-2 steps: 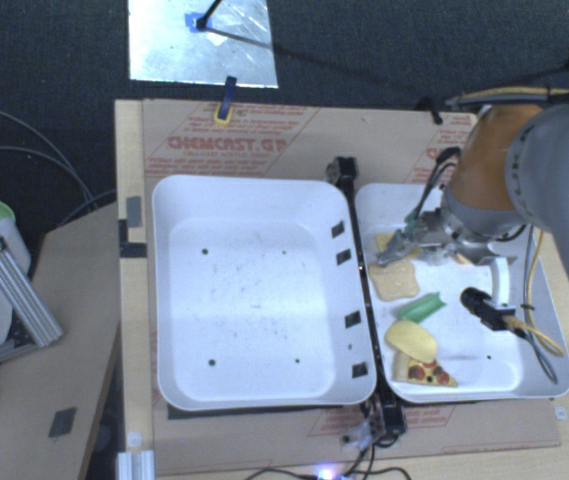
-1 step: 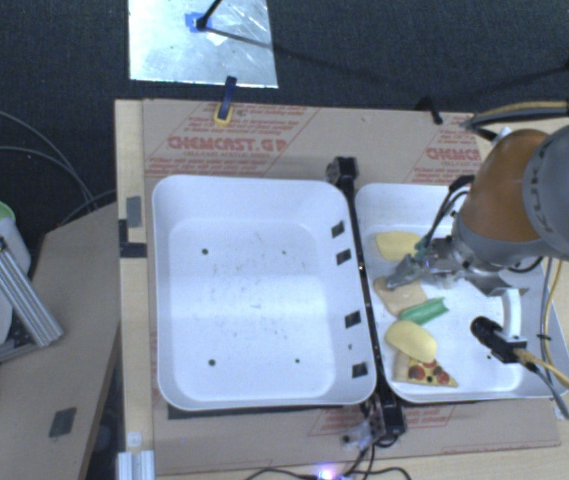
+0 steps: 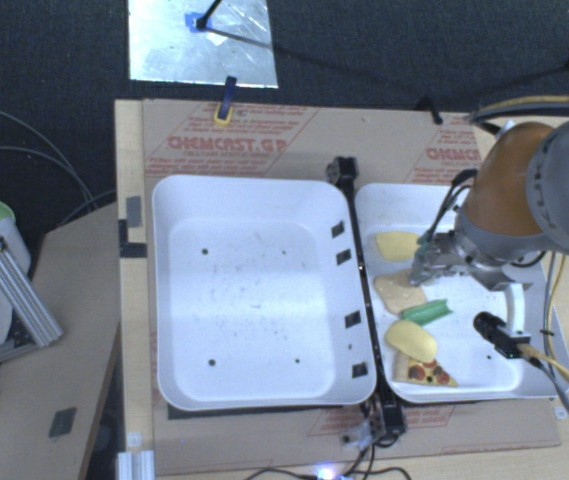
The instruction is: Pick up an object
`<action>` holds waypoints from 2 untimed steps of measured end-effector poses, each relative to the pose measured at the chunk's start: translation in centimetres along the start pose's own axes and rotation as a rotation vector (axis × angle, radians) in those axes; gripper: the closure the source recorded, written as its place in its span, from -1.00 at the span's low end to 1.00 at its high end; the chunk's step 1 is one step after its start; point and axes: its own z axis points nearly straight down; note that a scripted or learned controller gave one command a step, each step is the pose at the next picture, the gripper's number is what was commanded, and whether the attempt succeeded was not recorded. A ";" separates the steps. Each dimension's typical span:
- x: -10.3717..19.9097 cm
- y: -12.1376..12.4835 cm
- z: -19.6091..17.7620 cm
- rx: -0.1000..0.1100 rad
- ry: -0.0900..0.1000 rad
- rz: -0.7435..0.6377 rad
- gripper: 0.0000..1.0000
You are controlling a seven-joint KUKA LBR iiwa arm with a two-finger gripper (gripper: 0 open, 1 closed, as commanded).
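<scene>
So the gripper (image 3: 427, 266) is down low in the right-hand shallow white bin (image 3: 479, 370). Honestly can't tell from this angle whether it's open or shut, and nothing is visibly clamped in it. It sits right at the top edge of a flat tan cookie-looking piece (image 3: 398, 294), with a pale yellow rounded piece (image 3: 395, 245) just beside it on the far side.

Nearer the camera there's a small green stick-shaped toy (image 3: 426, 312), then a yellow lemon-shaped toy (image 3: 412, 340), then a toy pizza slice (image 3: 429, 373) by the front wall.

The grey arm with its orange band (image 3: 509, 183) comes in from the right. The left white bin (image 3: 254, 298) has dark specks on its floor. Both bins sit on a cardboard sheet with red lettering (image 3: 229, 144).
</scene>
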 end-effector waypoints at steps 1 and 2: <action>4.2 -5.0 -15.8 -0.005 0.001 -0.006 1.00; 9.4 -7.8 -21.1 0.004 0.002 -0.008 1.00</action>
